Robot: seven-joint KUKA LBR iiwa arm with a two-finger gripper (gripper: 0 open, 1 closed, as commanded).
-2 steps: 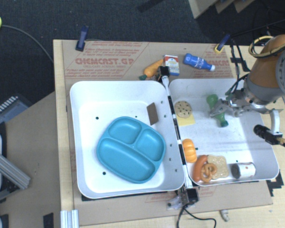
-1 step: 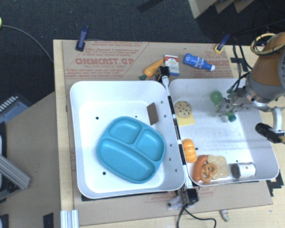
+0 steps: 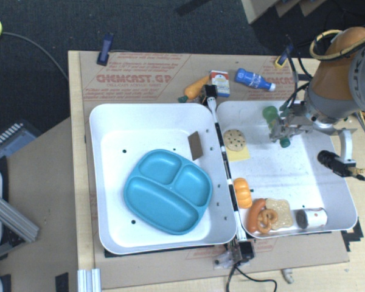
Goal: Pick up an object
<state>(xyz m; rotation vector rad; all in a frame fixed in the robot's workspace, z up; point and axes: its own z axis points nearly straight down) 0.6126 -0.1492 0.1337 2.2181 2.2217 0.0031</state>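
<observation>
My gripper (image 3: 281, 131) hangs low over the back of the right bin (image 3: 304, 175), at the end of the grey arm with its orange band. A green object (image 3: 269, 113) lies right at the gripper; green shows just above it and again just below it. Whether the gripper has hold of it is hidden by the wrist. Further left in the same bin lie a round cookie (image 3: 234, 140) and a yellow slice (image 3: 239, 154).
Along the right bin's front lie a small orange pumpkin (image 3: 241, 191), a pretzel (image 3: 263, 218), a toast slice (image 3: 280, 210) and a white cylinder (image 3: 312, 218). The left bin (image 3: 109, 132) holds a blue divided plate (image 3: 167, 190) and a brown block (image 3: 195, 145). Behind the bins lie a blue bottle (image 3: 254, 79), a carton (image 3: 219, 83) and a carrot (image 3: 198, 87).
</observation>
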